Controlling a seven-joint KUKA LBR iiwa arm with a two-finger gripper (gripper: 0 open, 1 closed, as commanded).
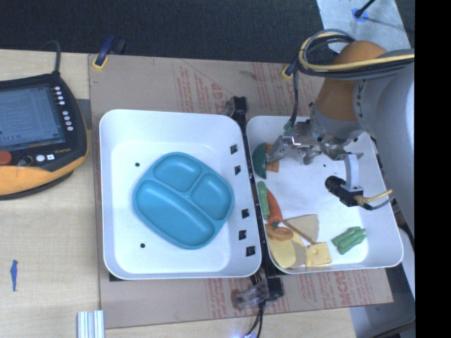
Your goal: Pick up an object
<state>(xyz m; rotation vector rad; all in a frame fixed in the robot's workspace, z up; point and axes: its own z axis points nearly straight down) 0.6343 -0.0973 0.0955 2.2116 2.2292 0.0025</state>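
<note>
Toy food (299,238) crowds right bin (380,255); hand (296,146) above

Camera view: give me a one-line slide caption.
KUKA arm's pincer hovers over the right bin of toy food; a blue divided plate sits in the left bin.

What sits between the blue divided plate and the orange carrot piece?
In the camera view: bare floor of the left white bin, then both bins' adjoining rims, between blue divided plate and orange carrot piece.

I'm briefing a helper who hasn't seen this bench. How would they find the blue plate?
Of the two white bins side by side, take the left bin, away from the arm. The blue plate lies flat on its floor, rounded, moulded into three compartments. The small toy foods are all in the other bin.
</note>
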